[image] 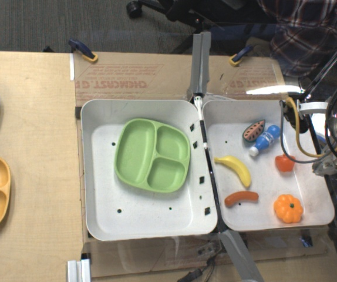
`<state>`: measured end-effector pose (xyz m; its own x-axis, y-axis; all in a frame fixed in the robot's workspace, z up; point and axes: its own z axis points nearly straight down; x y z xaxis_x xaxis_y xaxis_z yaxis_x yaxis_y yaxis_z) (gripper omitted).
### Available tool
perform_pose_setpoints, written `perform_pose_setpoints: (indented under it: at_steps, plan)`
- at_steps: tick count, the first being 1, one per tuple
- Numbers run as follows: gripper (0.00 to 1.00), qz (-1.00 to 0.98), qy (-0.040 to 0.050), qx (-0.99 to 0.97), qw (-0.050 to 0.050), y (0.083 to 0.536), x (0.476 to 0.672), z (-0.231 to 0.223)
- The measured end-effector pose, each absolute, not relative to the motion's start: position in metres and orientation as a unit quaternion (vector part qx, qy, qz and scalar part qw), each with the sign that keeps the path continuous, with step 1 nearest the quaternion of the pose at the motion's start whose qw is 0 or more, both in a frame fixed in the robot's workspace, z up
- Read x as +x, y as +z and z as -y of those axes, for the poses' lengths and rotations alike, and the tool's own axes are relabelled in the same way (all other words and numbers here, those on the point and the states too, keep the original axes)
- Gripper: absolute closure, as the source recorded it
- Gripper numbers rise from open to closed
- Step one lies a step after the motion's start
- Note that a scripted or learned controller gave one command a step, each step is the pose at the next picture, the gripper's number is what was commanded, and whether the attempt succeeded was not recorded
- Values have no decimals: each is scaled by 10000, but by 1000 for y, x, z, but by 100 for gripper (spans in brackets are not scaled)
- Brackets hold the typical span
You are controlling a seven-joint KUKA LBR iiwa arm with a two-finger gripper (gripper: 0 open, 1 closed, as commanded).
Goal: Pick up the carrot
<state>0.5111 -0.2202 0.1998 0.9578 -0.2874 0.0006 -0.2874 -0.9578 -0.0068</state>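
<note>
Carrot (pixel 284 163) lies just left of your gripper (pixel 326 167), apart from it; banana (pixel 234 170) lies farther left; you cannot tell how open the gripper is.

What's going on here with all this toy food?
A robot arm reaches in from the right, its gripper at the edge of the right bin, beside a small orange-red item that may be the carrot it wants. Nothing looks lifted yet; the banana, sausage and pumpkin lie in that bin. The left bin holds a green plate.
</note>
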Motion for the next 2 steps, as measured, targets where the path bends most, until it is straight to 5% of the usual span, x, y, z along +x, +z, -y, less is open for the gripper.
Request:
perform_pose_setpoints:
  at_steps: [1, 2]
  plan:
    - [100, -1007, 23, -9949, 31, 121, 510, 219]
    - [100, -1004, -11, -9949, 32, 200, 512, 220]
